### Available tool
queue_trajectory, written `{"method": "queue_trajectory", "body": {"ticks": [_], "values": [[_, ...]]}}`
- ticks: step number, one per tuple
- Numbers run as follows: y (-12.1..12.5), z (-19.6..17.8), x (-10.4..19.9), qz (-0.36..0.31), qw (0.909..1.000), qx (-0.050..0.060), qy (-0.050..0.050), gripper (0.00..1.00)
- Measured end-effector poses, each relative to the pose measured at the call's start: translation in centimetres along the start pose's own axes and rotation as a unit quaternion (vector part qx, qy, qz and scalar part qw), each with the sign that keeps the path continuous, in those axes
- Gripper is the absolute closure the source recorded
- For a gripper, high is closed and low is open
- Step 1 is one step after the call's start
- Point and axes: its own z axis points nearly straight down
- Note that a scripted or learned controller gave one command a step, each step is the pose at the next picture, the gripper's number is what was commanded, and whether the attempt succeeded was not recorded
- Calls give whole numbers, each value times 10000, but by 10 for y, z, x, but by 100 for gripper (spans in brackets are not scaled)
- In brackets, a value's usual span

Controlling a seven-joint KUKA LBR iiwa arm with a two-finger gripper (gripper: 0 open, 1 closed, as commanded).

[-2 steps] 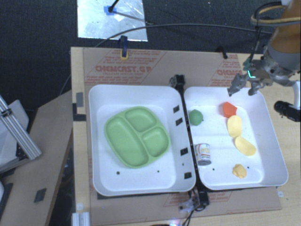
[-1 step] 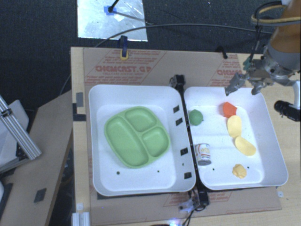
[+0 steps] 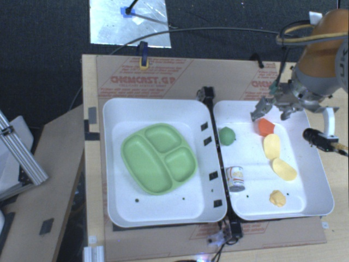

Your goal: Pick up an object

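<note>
The arm (image 3: 322, 53) reaches in from the right over the far end of the right bin (image 3: 316, 198), its orange band above the wrist and the end effector (image 3: 274, 109) pointing down and leftward. Its two fingers stand apart with nothing between them, hovering just above and beside an orange-red block (image 3: 265, 127).

Nearest the camera in the right bin lies a small yellow lump (image 3: 277, 198), then a small can (image 3: 235, 178) on its side close to the bin's left wall. Farther in are two pale yellow pieces (image 3: 278, 157), touching end to end, with the orange-red block just beyond them. A green ball (image 3: 227, 136) sits to the left, apart from the fingers.

The left bin (image 3: 117, 201) holds a green divided plate (image 3: 158, 157). Beyond both bins, the tabletop (image 3: 180, 75) carries printed red lettering.
</note>
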Motion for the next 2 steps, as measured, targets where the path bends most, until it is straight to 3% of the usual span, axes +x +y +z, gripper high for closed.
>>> {"method": "queue_trajectory", "body": {"ticks": [2], "values": [[-9,116,14,13,10000,-4,-3,0]]}}
